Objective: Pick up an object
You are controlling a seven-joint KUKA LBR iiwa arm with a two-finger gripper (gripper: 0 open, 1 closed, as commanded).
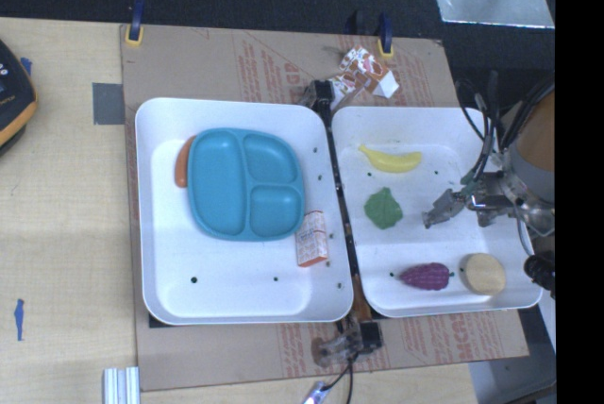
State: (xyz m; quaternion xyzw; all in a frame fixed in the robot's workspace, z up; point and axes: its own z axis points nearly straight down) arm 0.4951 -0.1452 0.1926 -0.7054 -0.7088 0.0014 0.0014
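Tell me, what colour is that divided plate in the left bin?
The divided plate is light blue, plain with no pattern, seen clearly in the camera view.

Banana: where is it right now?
The banana lies in the right bin, near its far edge, just above the green toy and left of the claw.
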